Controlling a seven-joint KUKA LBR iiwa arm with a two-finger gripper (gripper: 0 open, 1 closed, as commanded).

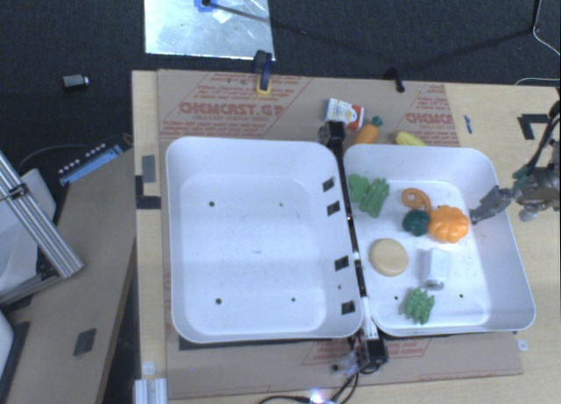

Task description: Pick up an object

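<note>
The gripper (pixel 487 208) hangs over the right bin's (pixel 513 293) right rim, just beside the orange pumpkin (pixel 448 223); whether its fingers are apart, I cannot tell.

Bench (pixel 289 95) bears 2 white bins (pixel 254 244)

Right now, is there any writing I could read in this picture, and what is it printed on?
"CHEMCAST GP", in red, on the brown sheet under the left bin.
The same red print, on that sheet above the right bin: too blurred to spell out.
The small white and red packet behind the bins: print too small to read.
</note>
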